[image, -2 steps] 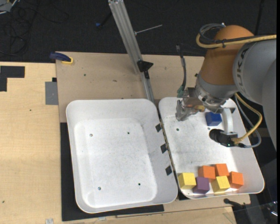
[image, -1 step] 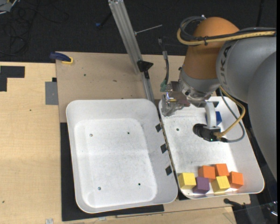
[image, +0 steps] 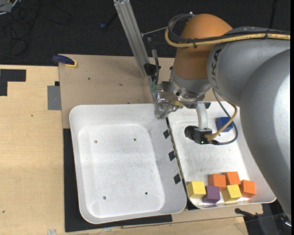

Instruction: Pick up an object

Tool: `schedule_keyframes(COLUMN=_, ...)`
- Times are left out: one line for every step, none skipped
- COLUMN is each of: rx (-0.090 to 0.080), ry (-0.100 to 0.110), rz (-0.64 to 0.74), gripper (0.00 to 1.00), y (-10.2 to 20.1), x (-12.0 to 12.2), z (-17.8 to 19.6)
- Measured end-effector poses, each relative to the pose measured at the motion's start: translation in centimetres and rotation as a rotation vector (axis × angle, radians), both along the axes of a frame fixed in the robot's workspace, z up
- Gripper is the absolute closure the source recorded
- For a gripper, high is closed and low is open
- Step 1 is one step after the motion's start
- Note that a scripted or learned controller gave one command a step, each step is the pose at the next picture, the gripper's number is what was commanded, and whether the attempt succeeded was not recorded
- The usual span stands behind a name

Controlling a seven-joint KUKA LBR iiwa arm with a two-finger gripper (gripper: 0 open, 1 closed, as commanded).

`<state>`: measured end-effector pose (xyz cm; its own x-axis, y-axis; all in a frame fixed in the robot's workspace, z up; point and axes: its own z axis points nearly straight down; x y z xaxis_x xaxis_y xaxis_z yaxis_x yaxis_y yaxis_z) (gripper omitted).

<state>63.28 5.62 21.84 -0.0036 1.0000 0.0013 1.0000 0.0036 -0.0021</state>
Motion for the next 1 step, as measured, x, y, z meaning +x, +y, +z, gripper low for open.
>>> schedule_keyframes(rx=0.0, ry=-0.001, rz=0.0, gripper=1.0, y=3.9, x=1.57, z=0.63)
